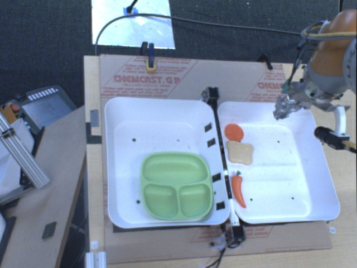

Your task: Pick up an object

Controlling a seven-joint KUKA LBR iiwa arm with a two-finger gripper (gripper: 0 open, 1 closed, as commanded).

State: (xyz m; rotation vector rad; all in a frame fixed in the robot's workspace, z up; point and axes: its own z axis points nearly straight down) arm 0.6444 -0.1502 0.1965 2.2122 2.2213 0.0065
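Note:
Three small objects lie along the left side of the right bin [312, 166]: a red round slice [234, 132], a beige bread-like piece [240, 152] just below it, and an orange carrot [238, 189] near the divider. My gripper [281, 110] hangs over the bin's far right corner, well to the right of the red slice. Nothing shows between its fingers.
A green three-compartment plate [176, 186] sits in the left bin [128, 149]. A black divider [218, 149] runs between the bins. A black part [329, 137] juts over the right bin's right rim. A cable crosses the dark floor behind the bench.

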